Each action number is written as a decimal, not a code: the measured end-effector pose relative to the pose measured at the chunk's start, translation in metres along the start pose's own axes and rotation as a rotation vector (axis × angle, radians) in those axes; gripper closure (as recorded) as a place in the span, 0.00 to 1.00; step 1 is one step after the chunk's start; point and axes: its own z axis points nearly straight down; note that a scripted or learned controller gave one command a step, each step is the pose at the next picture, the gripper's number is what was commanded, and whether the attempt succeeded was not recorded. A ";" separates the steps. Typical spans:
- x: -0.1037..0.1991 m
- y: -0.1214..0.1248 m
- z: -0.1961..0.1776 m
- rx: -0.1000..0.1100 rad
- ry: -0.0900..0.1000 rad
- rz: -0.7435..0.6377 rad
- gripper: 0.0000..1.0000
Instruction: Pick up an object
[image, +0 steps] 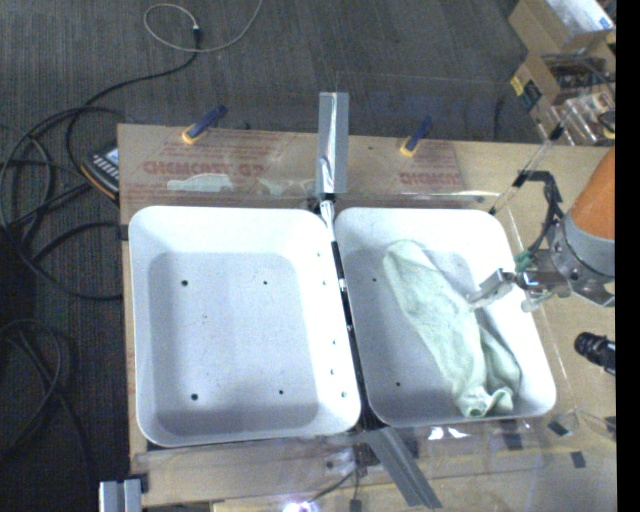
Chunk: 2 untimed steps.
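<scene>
A pale green cloth (446, 322) lies crumpled in the right bin (430, 216), running from the bin's middle down to its near right corner. My gripper (500, 284) hangs over the right side of that bin, at the cloth's upper right edge, below the arm's orange band (612, 200). I cannot make out whether it touches the cloth or hangs just above it. Nothing shows held in it.
The left bin (140, 300) sits beside the right one, with a thin divider (340, 290) between them. A grey post (332, 150) and two blue-yellow clamps (203, 123) (415, 135) stand at the bench's back edge. Cables (60, 150) lie on the floor to the left.
</scene>
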 end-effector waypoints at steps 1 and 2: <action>-0.020 -0.007 0.009 0.000 -0.003 -0.006 0.00; -0.019 -0.017 -0.045 -0.002 -0.003 0.056 0.00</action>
